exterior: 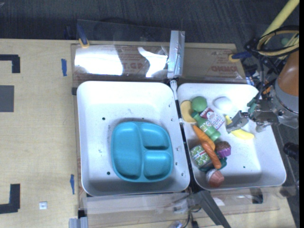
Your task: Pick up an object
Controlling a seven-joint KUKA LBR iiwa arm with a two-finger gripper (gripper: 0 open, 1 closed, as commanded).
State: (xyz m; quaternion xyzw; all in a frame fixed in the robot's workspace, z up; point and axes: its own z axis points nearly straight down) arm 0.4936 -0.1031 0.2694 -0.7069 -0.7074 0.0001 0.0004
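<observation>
Two shallow white bins are seen side by side on a light wooden surface [33, 141]. The left bin [95, 108] holds a blue divided plate [141, 150], set toward the bin's near side, upright and flat.

The right bin [266, 165] holds a pile of toy food, mostly crowded against its left wall. A green round piece [199, 103] lies at the top of the pile, with a yellow piece [185, 112] just beside it against the wall. A small carton with a white and red label [212, 119] is tilted below the green piece. An orange carrot [207, 145] runs diagonally down through the pile, touching a green packet [199, 156] on its left and a purple piece [223, 149] on its right. A reddish round piece [215, 176] sits at the near edge. A white egg-like object [221, 102] lies apart toward the back of the bin, and a yellow lemon-like piece [242, 135] lies right of the pile.

The gripper [236, 121] is reached in from the right, positioned low over the right bin, just above the lemon-like piece and near the carton. The fingers appear parted with nothing seen between them (contact with any object cannot be confirmed). The grey arm with its orange band [288, 80] is visible at the right edge.
</observation>
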